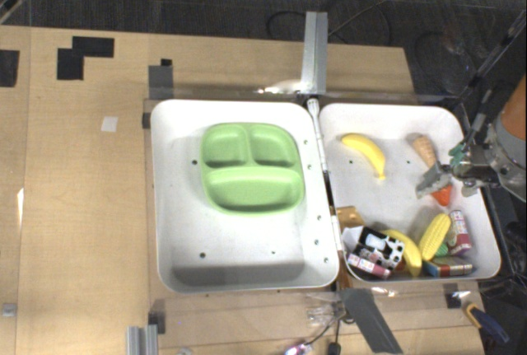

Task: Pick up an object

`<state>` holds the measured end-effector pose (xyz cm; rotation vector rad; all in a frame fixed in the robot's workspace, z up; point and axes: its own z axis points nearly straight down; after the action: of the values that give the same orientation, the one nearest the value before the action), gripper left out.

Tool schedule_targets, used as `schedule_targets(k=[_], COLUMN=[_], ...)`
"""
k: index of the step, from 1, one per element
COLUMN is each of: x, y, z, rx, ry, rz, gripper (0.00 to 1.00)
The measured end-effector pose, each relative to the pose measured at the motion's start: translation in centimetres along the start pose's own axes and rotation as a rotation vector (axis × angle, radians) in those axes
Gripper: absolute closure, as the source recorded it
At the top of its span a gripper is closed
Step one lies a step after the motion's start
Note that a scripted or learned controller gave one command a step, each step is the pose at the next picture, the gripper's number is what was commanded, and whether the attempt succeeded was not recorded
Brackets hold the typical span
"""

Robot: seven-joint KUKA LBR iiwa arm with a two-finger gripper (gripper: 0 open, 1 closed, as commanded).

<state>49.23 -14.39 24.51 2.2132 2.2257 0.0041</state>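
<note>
Right bin held loose items: yellow banana lying near the upper middle, tan-orange carrot-like piece to its right, toy corn cob tilted lower right, small orange-red object just beside the gripper.

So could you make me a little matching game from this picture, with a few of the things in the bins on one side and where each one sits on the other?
Things:
1. green divided plate
2. banana
3. corn cob
4. gripper

Places:
A. upper middle of the right bin
B. middle of the left bin
C. over the right side of the right bin, above a small orange thing
D. lower right of the right bin, among the pile of small items

Pairs: 1-B, 2-A, 3-D, 4-C
</note>
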Motion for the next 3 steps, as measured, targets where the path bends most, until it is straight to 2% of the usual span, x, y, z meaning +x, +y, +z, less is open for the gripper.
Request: schedule_targets(k=[1, 2, 3], x=[5.1, 3.5, 3.8], y=[7.1, 16.7, 17.0], z=[14.0, 15.7, 14.3], rx=[0.0, -0.009, -0.014], ry=[0.001, -0.003, -0.001], rz=[-0.28, -0.299, -0.304], gripper=[0.0, 0.0, 1.0])
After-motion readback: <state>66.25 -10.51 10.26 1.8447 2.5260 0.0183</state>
